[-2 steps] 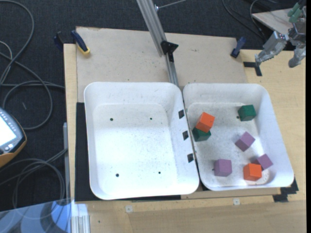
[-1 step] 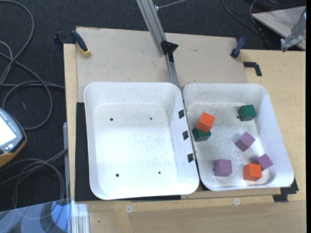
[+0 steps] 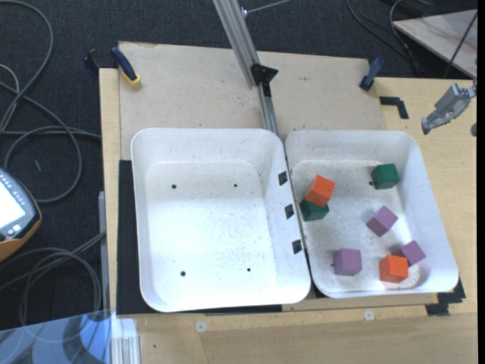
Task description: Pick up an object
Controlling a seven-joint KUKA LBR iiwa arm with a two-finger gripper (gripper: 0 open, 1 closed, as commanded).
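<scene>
The right bin [image 3: 421,158] holds several small blocks. An orange block [image 3: 321,189] leans against a dark green one [image 3: 314,210] near the bin's left wall. Another green block [image 3: 385,176] lies toward the far right. Purple blocks sit at mid-right [image 3: 382,221], near the front [image 3: 347,262] and in the front right corner [image 3: 413,252], where a second orange block [image 3: 393,268] touches the last one. My gripper [image 3: 445,112] hovers at the view's right edge, above the bench outside the bin's far right corner, well away from every block.
The left bin [image 3: 141,173] stands beside the right one. A slanted metal pole [image 3: 236,32] runs down to the gap between the bins. Blue clamps [image 3: 126,66] [image 3: 370,74] hold the board's far corners. Cables and a device [image 3: 11,212] lie on the floor at the left.
</scene>
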